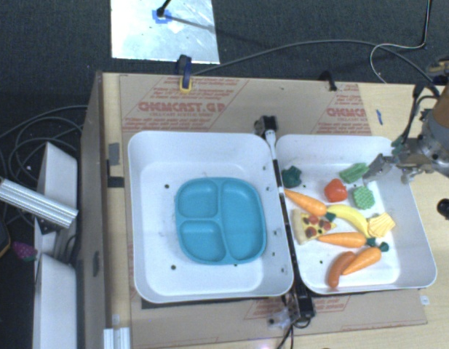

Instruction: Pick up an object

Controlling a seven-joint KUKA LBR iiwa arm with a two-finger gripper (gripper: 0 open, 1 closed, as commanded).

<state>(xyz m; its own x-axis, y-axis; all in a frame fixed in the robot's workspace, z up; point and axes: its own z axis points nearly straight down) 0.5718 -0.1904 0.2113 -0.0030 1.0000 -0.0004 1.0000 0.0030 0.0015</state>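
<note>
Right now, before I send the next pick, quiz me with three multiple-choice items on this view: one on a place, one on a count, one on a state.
1. Where does the blue divided plate lie?
A. left bin
B. right bin
C. on the bench outside the bins

2. How many compartments does the plate have?
A. two
B. three
C. five

3. How does the gripper stand?
A. over the left bin
B. over the right bin's far right part, near a green piece
C. above the foil sheet

Key: 1 A, the plate sits in the left bin. 2 B, three wells show. 3 B, it reaches in from the right.

The arm (pixel 439 133) is cut off at the right edge; end effector (pixel 377 167) fingers perhaps blurred.
</note>
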